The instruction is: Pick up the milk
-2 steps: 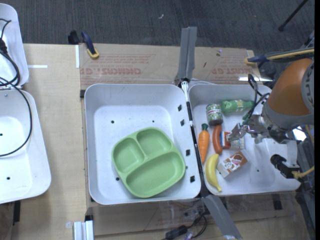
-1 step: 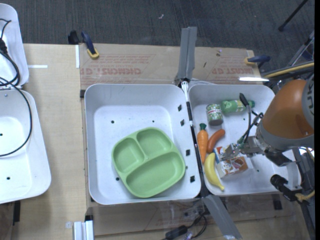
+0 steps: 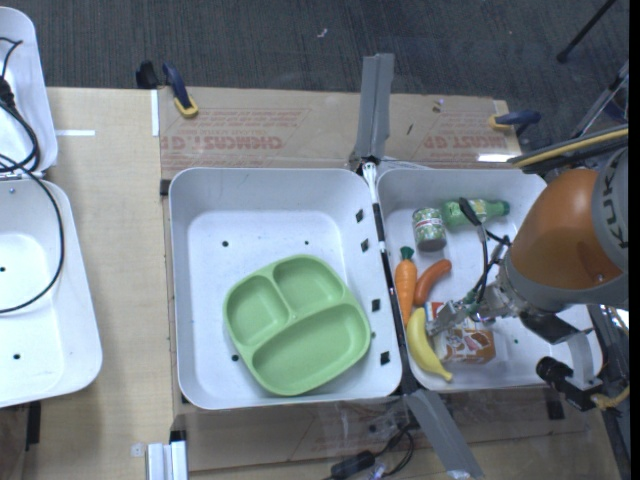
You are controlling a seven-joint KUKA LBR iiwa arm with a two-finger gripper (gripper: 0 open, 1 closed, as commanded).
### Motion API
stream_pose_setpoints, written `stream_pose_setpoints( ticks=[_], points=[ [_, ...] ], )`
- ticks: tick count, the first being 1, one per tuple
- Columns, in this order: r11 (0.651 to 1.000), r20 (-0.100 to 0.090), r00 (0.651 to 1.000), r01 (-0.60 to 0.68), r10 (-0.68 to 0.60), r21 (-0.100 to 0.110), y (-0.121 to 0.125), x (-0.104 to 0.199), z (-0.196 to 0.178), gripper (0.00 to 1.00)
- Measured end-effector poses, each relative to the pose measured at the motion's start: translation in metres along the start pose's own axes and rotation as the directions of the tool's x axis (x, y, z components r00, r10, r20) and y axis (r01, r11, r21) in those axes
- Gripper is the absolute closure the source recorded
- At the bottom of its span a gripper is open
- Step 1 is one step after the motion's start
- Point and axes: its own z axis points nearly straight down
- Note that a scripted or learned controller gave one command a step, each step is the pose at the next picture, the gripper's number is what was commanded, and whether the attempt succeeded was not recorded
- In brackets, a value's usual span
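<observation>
So the milk [image 3: 468, 344] is a small carton lying flat near the front of the right bin [image 3: 520, 183], printed side up, orange and white with a bit of red at its left end. From where I'm watching, the gripper [image 3: 462, 309] is right on top of its upper left corner, at the red end. The finger tips blur into the carton's print there, so I honestly can't tell if they're spread, closed or actually pinching the thing. The carton looks to be resting on the bin floor.

Just left of it is a banana [image 3: 424, 345], curving along the bin's left wall and nearly touching the carton. Above that sit a carrot [image 3: 405, 280] and a red sausage-looking thing [image 3: 432, 277], side by side. Further back there's a small green can [image 3: 430, 227] and a green bottle [image 3: 478, 210] lying on its side.

The arm's orange band [image 3: 565, 233] hangs over the right half of that bin. The left bin [image 3: 200, 268] has a green divided plate [image 3: 298, 324] in it.
</observation>
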Motion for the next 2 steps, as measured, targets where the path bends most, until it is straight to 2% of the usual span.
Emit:
stream_pose_setpoints(
  ticks=[1,2],
  points=[
    [0.99,0.0,0.99,0.143,-0.143,-0.001,0.0008,0.0018,0.0001,0.0],
    [0.99,0.002,0.99,0.138,-0.138,-0.003,0.0018,0.0001,-0.0092,1.0]
  ],
)
